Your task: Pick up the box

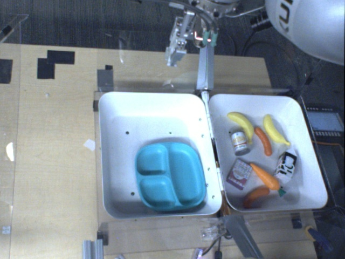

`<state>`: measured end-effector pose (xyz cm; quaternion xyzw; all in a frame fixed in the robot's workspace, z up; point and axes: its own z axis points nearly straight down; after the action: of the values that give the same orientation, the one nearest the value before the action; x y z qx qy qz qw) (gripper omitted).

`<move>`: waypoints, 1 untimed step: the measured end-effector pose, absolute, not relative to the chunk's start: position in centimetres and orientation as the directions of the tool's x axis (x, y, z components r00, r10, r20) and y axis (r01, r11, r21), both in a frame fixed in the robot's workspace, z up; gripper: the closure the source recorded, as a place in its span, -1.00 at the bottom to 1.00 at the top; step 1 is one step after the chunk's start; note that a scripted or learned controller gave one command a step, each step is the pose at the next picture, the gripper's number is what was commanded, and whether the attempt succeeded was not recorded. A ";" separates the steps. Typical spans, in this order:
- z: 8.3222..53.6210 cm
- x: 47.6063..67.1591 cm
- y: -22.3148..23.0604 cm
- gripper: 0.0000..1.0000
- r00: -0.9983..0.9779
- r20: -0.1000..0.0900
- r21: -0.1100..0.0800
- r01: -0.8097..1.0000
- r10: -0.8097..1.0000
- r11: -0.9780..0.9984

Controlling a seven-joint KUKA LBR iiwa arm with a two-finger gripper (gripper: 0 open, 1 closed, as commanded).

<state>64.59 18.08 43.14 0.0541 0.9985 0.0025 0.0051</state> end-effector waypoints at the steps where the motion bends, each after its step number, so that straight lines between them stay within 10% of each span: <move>1: 43.8 65.9 23.6 1.00 -1.000 -0.010 0.005 0.006 0.006 1.000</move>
<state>65.86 23.60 43.79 0.0030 1.0000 0.0024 0.0049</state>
